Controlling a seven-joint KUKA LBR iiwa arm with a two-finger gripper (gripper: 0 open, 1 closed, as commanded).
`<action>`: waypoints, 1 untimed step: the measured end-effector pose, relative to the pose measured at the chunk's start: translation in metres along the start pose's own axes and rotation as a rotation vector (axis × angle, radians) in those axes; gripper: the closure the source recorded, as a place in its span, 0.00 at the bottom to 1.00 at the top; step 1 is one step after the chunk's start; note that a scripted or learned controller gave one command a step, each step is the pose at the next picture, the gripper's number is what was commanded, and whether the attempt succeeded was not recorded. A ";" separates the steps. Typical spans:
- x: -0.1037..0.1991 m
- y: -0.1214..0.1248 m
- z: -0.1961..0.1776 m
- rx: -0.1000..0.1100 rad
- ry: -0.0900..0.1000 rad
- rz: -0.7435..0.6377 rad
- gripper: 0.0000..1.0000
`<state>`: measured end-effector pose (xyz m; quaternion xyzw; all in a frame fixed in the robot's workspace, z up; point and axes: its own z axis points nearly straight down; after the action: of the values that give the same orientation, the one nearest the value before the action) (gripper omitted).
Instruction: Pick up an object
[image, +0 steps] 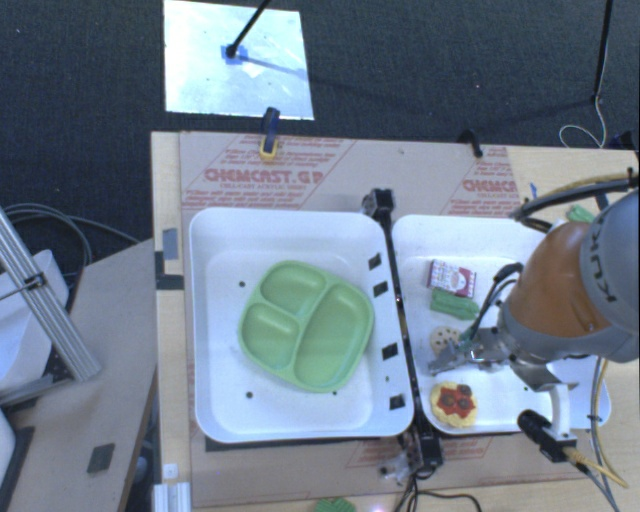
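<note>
Yellow and red, a small toy pizza (454, 402) is lying at the near edge of the right bin (415, 300), just below the gripper (447, 358). The grey arm (575, 290), with its orange band, is reaching in from the right and hanging low over this bin; its metal tip is sitting just beside a round speckled cookie (442, 337), but whether anything is being touched or gripped cannot be told from this slant. Farther back in the same bin, a green block (453, 304) is lying just beyond the cookie, and a small red-and-white box (452, 278) is resting right behind it. In the left bin (215, 330), a light green divided plate (305, 325) is sitting tilted near the middle. At the far end, a printed cardboard sheet (330, 172) is showing beneath both bins.
</note>
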<state>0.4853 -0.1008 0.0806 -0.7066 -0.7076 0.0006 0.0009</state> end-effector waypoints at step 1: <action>0.104 0.047 -0.155 -0.023 0.004 -0.016 0.00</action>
<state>0.5327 0.0031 0.2358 -0.7010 -0.7131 -0.0091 -0.0055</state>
